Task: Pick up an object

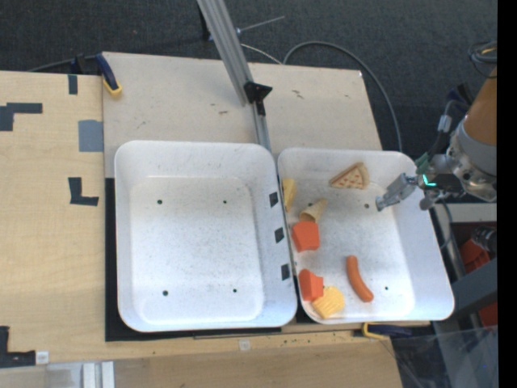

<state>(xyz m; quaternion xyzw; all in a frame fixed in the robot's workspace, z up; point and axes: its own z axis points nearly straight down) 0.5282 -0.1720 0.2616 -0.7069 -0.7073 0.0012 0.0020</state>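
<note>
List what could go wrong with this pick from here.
1. The hand sits at the right bin's far edge, away from every item, so it could clip the rim.
2. The orange blocks and yellow piece crowd the left wall, leaving little finger room.
3. The sausage may roll.

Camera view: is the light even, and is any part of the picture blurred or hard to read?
Camera view: the light is soft and even, with weak shadows under the sausage and the orange block; the white bins are bright but their dark speckles still read, so no strong glare; the whole frame is slightly soft, and the gripper at the right bin's rim is too small and blurred to read.
</note>
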